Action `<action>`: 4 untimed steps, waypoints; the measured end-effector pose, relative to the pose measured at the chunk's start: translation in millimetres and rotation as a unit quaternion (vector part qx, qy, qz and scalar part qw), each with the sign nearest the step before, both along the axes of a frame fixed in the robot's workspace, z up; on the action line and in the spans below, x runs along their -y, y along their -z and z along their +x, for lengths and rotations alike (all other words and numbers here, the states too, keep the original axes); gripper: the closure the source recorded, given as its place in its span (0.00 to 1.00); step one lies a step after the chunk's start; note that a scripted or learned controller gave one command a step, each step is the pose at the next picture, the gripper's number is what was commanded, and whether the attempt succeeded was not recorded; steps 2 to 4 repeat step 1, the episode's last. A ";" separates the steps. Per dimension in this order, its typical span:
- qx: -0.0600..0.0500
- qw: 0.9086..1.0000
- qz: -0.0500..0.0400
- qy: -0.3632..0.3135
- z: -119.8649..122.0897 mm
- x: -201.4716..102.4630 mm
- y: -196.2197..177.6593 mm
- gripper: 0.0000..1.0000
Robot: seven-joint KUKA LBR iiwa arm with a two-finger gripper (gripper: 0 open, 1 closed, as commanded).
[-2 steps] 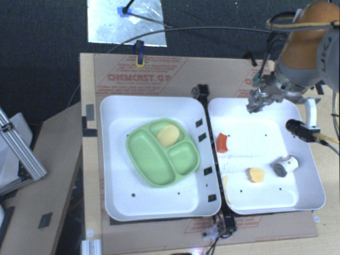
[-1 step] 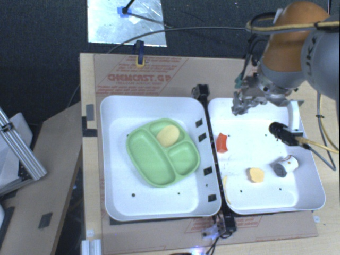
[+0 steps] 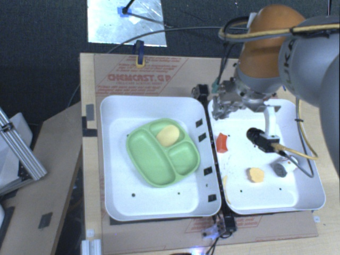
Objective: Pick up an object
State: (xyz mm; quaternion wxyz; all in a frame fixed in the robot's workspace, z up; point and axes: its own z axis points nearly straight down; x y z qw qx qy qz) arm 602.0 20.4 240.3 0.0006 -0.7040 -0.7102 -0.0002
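A small red piece (image 3: 221, 142) lies in the right bin (image 3: 249, 198), close against its left wall. Nearer the front of that bin sit a yellow piece (image 3: 256, 175) and, just to its right, a small grey piece (image 3: 279, 169), apart from each other. The gripper (image 3: 222, 109) hangs over the bin's far left corner, above the red piece and apparently clear of it; whether it is spread or closed cannot be told. In the left bin (image 3: 122, 195) a green divided tray (image 3: 154, 163) holds a pale yellow lump (image 3: 169, 135) in its far small compartment
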 end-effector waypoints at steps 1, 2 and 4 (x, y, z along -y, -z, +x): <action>0.000 1.000 0.000 0.001 -11.1 -39.9 9.1 1.00; 0.000 1.000 0.000 0.001 -11.1 -39.9 9.1 1.00; 0.000 1.000 0.000 0.001 -11.1 -39.9 9.1 1.00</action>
